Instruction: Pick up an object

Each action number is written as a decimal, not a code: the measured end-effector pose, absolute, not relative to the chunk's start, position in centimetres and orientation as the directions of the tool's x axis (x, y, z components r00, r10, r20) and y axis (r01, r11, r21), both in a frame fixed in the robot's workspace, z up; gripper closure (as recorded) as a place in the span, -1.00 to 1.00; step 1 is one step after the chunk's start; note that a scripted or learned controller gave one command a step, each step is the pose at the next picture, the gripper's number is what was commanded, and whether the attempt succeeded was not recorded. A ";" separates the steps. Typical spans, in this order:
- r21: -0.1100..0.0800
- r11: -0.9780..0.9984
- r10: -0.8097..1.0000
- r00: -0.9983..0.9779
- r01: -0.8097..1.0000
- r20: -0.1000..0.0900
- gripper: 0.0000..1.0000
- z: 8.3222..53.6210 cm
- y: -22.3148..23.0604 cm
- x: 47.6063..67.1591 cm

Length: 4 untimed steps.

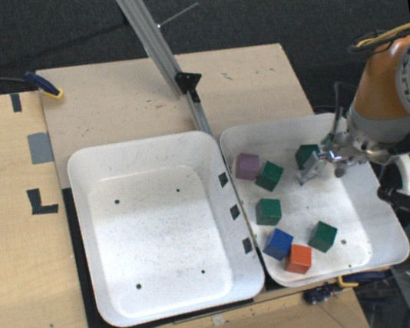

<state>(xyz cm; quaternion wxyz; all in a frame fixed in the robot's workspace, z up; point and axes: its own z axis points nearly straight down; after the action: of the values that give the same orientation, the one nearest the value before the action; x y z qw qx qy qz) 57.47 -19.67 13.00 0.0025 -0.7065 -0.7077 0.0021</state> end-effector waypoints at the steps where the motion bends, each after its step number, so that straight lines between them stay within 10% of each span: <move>1: -0.005 0.002 1.000 -0.002 1.000 0.000 -1.00 8.9 -19.6 57.4; 2: -0.003 0.003 1.000 -0.003 1.000 0.000 1.00 10.1 -19.5 57.4; 4: 0.004 0.002 1.000 -0.002 1.000 -0.001 1.00 18.8 -19.2 57.9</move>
<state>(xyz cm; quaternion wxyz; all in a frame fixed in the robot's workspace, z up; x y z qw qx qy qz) 57.86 -19.18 18.81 -0.0018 -0.7064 -0.7078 -0.0009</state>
